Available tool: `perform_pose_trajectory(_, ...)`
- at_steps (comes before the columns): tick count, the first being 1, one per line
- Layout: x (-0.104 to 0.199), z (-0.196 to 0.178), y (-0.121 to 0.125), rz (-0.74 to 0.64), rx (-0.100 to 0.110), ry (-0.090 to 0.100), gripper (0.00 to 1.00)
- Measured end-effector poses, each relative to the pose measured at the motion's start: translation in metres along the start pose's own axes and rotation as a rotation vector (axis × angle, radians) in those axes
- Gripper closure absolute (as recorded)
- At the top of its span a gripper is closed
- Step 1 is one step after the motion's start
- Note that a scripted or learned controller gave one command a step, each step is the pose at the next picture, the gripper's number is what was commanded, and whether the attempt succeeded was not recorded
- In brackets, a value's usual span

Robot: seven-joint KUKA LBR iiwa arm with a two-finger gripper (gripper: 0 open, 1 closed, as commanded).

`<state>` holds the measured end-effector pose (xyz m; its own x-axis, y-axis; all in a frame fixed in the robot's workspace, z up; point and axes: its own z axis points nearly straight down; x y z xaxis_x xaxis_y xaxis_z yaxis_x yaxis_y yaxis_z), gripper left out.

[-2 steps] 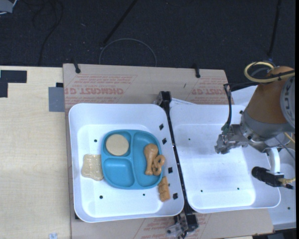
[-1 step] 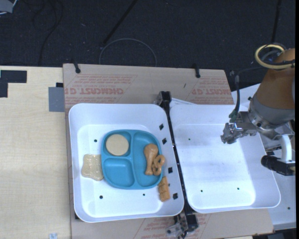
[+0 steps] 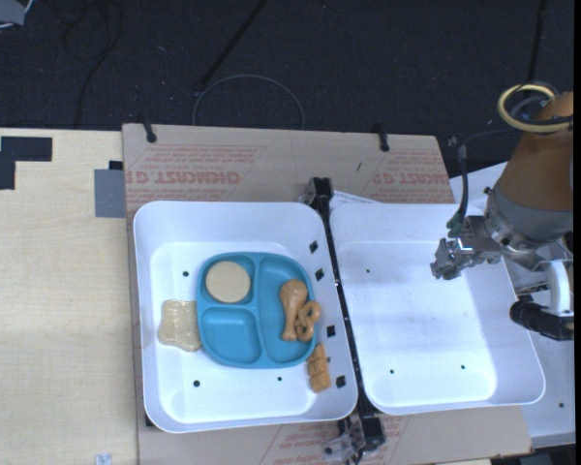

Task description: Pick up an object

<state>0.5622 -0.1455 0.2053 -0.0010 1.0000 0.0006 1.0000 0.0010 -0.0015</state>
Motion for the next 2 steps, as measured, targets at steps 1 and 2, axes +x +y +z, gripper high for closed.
perform_pose_trajectory(1,0.050,-0.012,-0.003,-0.003,0.001,0.002,1.00)
perform_pose_trajectory(2,0.104,-0.005,-0.009,-0.002,0.003,0.002,1.00)
